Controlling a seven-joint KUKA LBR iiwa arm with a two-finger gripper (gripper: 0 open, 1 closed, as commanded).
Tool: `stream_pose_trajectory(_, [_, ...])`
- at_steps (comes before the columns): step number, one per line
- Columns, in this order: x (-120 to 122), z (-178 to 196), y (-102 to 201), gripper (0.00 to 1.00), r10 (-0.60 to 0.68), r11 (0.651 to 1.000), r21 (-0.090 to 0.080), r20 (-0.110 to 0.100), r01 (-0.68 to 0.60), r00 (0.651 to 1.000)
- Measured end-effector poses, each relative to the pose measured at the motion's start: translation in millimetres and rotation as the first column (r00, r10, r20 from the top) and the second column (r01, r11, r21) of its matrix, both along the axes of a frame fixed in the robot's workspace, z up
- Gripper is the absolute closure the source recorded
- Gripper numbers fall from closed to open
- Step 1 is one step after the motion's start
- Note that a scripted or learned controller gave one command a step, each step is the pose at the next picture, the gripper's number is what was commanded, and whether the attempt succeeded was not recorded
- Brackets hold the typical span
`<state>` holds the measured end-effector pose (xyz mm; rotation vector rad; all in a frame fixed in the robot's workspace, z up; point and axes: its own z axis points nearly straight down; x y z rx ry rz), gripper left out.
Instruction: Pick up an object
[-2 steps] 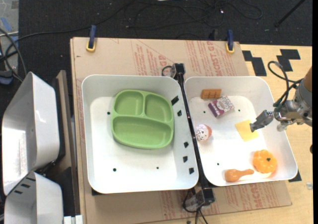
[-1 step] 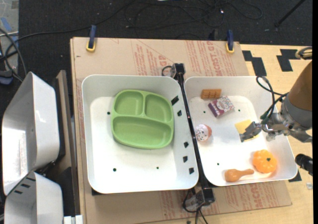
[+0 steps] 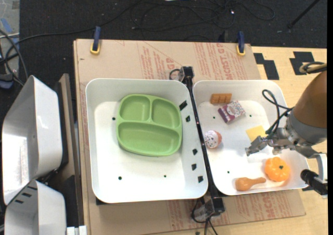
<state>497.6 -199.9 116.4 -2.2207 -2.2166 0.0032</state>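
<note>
Over the right bin (image 3: 276,93) the gripper (image 3: 258,147) hung low beside the yellow block (image 3: 255,133), poised for a grab, whether clenched or released I couldn't tell.

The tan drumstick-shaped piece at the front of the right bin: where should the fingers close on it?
Likely on the narrow shaft of the tan drumstick-shaped piece, coming straight down. It lies flat and roughly left-right, with its bulbous end to the left, so closing front-to-back across the thinner right part suits it. Mind the orange pumpkin close by at the right.

Lab: clamped bench (image 3: 156,57), floor cables (image 3: 171,12)
</note>
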Motion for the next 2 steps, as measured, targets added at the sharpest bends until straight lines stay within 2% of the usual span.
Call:
stream_pose_trajectory(1, [0,-26,1,0.0,0.0,1.0,0.0,0.001,0.0,1.0])
stream_pose_trajectory(2, [0,-14,1,1.0,-0.001,1.0,-0.001,0.005,0.001,1.0])
